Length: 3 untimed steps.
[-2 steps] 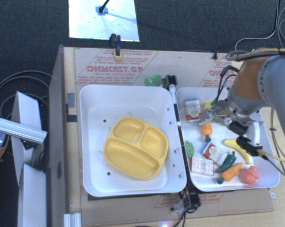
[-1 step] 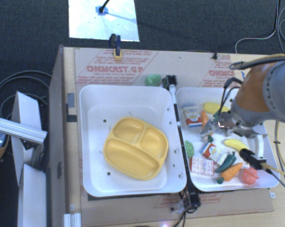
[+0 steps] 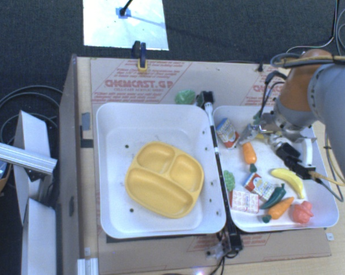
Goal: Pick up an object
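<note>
1. Poised low over the right-hand shallow white bin [image 3: 325,208]: grey arm's claw [image 3: 254,132], spread or pinched impossible to tell at this slant, nothing seen clamped in it.
2. Just below the claw, nearly touching its tip: small orange plastic toy carrot [image 3: 249,152], lying lengthwise on the bin floor, the likeliest pick.
3. Judged light, stiff and smooth, so liable to roll or squirt out of a pinch; best taken across the thick middle, square to its length, not at the tapered end.
4. Left of the claw, against the bin wall: white snack packet with blue and red print [image 3: 226,132], close enough to be nudged.
5. Farther below the claw: leafy green toy vegetable [image 3: 229,180], red-and-white printed carton [image 3: 261,185], flat red-and-white packet [image 3: 245,201].
6. Below and right of the claw: yellow toy banana [image 3: 289,179], dark green toy pepper [image 3: 273,198], second orange toy vegetable [image 3: 280,208], pinkish-red toy fruit [image 3: 301,211], bunched at the near corner.
7. Well left of the claw: second white bin [image 3: 112,153], with a yellow three-compartment plastic tray [image 3: 164,178] tilted across its floor, compartments bare.
</note>
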Each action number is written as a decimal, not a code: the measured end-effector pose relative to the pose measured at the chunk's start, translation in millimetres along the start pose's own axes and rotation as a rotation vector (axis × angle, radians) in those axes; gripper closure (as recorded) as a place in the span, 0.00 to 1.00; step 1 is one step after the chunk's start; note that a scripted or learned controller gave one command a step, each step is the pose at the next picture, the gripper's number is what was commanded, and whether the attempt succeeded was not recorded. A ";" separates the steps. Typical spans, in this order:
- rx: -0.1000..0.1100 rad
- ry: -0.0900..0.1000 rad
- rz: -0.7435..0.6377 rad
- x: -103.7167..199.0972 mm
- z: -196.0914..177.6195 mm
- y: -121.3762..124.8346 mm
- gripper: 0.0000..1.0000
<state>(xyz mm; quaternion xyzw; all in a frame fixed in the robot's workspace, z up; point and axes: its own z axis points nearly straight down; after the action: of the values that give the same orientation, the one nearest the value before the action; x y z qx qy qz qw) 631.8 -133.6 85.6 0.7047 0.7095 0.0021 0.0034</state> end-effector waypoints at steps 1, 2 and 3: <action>0.010 0.003 0.004 29.4 1.2 -40.1 0.00; 0.010 0.002 0.006 40.1 1.0 -60.9 0.00; 0.005 0.002 0.006 39.7 -10.0 -59.0 1.00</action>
<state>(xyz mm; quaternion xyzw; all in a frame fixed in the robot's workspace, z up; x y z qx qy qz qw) 572.5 -94.4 95.0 0.7068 0.7074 0.0011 0.0006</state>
